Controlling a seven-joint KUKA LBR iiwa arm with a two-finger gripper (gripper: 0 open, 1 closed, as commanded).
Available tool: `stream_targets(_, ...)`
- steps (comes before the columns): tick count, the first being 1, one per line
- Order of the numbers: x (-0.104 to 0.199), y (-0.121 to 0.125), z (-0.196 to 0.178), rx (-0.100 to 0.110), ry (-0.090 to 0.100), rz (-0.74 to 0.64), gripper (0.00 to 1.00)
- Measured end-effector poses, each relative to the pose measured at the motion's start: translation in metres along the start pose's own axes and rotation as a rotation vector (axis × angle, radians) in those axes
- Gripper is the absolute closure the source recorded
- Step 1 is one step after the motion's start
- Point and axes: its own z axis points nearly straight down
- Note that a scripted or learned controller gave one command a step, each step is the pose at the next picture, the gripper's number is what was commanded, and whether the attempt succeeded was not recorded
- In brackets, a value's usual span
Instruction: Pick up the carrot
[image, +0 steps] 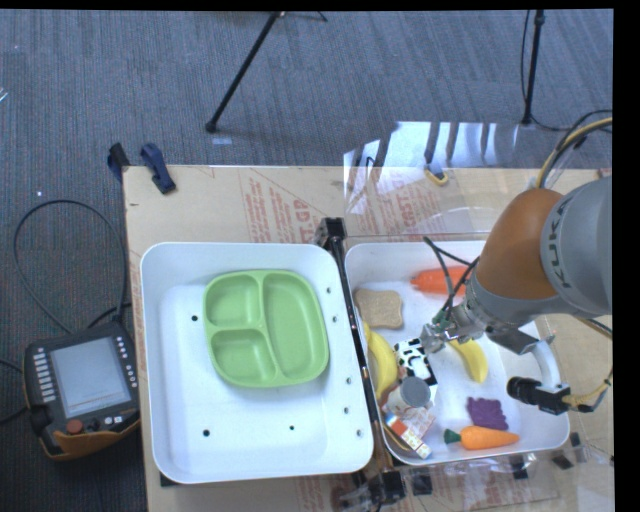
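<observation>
A small orange carrot (486, 437) with a green tip lies at the near right corner of the right bin (556, 428). A second orange piece (441, 280), partly hidden by the arm, rests near that bin's far wall. My gripper (440, 336) hangs over the middle of the right bin. It is between a black-and-white patterned item (413, 357) and a small yellow banana (472, 361), well up-left of the carrot. I see nothing held in it.
The right bin also holds a bread slice (380, 308), a larger banana (381, 364), a grey can (412, 393), purple grapes (487, 411) and a red-and-white item (409, 434). A green divided plate (267, 327) sits in the left bin (170, 400).
</observation>
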Motion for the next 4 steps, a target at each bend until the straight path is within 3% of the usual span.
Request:
stream_targets(1, -0.002, 0.000, -0.001, -0.003, -0.004, 0.003, 0.00)
stream_targets(2, 0.018, -0.086, 0.000, 0.001, -0.001, 0.047, 0.00)
stream_targets(3, -0.028, -0.096, -0.084, -0.006, -0.005, -0.173, 0.00)
stream_targets(4, 0.006, -0.021, -0.040, -0.002, 0.000, -0.321, 0.00)
